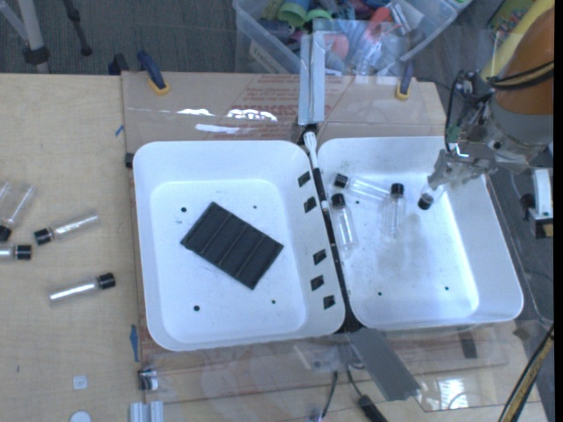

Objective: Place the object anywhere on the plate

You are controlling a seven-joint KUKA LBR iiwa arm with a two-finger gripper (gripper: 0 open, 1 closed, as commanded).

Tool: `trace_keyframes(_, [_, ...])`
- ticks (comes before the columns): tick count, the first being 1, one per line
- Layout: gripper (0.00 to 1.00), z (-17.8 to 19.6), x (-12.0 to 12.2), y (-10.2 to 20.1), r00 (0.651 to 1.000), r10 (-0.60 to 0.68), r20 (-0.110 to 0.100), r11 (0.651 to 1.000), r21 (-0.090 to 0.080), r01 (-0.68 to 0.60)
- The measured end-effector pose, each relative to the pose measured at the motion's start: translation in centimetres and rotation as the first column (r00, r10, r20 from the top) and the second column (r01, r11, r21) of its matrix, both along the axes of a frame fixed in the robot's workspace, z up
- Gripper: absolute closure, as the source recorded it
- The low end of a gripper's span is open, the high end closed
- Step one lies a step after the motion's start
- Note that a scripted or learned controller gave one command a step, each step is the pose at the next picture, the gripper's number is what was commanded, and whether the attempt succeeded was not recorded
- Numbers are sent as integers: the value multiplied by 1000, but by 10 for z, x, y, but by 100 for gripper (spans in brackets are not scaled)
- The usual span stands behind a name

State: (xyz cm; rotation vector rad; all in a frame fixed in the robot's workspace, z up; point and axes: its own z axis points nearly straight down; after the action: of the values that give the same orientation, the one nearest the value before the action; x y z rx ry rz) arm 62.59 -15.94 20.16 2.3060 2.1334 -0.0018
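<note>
The black ribbed plate (232, 244) is lying flat and at a slant in the left bin (145, 262). Everything the arm (519, 86) could carry to it is sitting off to the plate's right, across the two bin walls, in the right bin (493, 271). Three clear black-capped vials are resting there. One vial (356, 185) and a second (341, 224) are lying closest to the plate, just past the walls. The third vial (393, 209) is lying farther from the plate, with its long axis running roughly away from the camera and its cap at the far end. The jaws are hanging farther still from the plate, just beyond that third vial and apart from it, so it seems to be the nearest candidate. A small dark piece (425, 202) is showing at their tip, and whether the jaws are spread, closed or pinching something cannot be told. The coming move is likely depending on closing that short gap toward the plate's side.
</note>
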Motion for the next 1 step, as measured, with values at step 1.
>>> trace_keyframes(1, [100, -12, 0, 98, 994, 106, -4, 994, 3, -106])
